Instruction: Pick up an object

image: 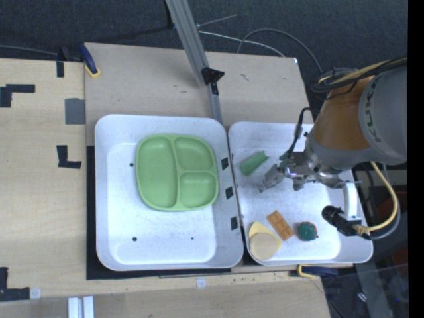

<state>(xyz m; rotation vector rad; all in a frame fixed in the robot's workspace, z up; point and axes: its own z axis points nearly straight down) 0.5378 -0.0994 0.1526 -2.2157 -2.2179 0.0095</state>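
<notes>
Arm [358,121] reaching in over right bin [331,250], fingers [270,177] spread, holding nothing.

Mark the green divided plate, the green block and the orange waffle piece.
green divided plate [177,172]: camera view, centre ridge.
green block [254,162]: camera view, top face.
orange waffle piece [280,225]: camera view, middle.

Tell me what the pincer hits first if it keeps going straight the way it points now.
Likely the green block: the pincer points toward the camera view's left, and the block lies just ahead, slightly above that line. Height is unclear, so it might pass over.
</notes>
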